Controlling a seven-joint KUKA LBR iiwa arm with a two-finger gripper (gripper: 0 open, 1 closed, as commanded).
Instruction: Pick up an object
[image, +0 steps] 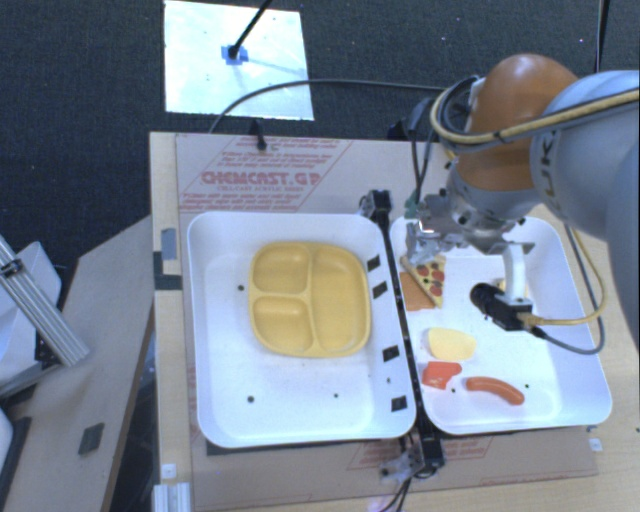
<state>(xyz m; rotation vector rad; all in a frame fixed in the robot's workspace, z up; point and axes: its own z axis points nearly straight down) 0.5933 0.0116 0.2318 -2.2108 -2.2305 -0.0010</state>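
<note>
Right bin (590, 400), contents: pizza slice (424, 281), yellow piece (451, 345), red piece (440, 375), sausage (494, 390). Gripper (425, 243) just above the pizza slice — whether it grips anything we cannot tell. We judge this the approach step; next calls for descent onto the slice.

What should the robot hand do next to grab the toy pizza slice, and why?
Probably lower straight down a little. The gripper hangs just above the top end of the pizza slice in the right bin, and nothing shows between its fingers yet. The yellow piece, red piece and sausage lie farther off, so the slice is the nearest target.
</note>
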